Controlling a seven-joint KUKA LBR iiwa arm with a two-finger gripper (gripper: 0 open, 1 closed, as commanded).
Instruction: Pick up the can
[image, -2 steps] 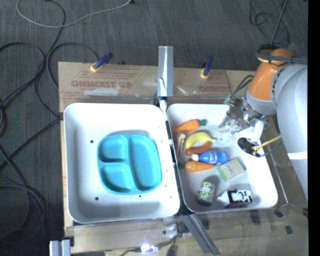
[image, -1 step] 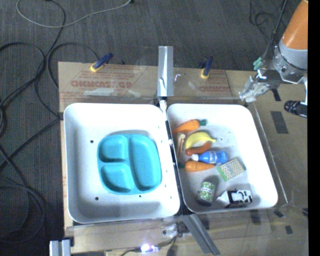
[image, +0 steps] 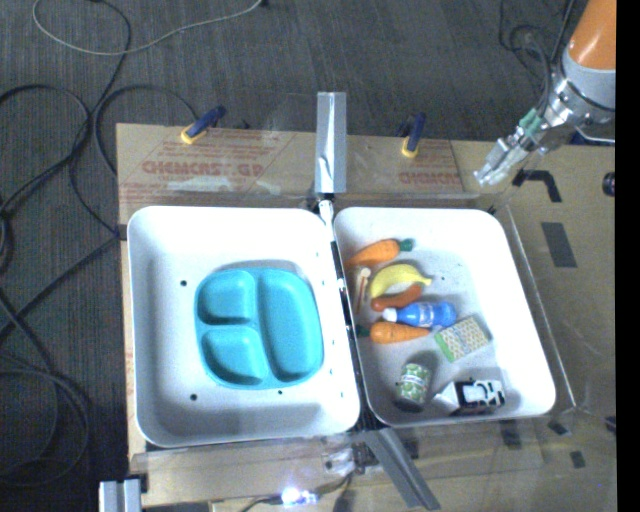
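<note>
The can (image: 412, 384) is small and green-labelled and lies near the front of the right bin (image: 520, 300), beside a black and white box (image: 479, 394). My gripper (image: 494, 168) hangs high at the upper right, above the cardboard behind the right bin, far from the can. Its pale fingers point down and to the left, with nothing seen between them.
The right bin also holds two carrots (image: 380, 252), a banana (image: 400, 278), a blue-capped bottle (image: 425, 315) and a green patterned packet (image: 462, 338). A blue sectioned tray (image: 260, 325) lies in the left bin (image: 160, 300). A metal divider post (image: 330, 150) stands between the bins at the back.
</note>
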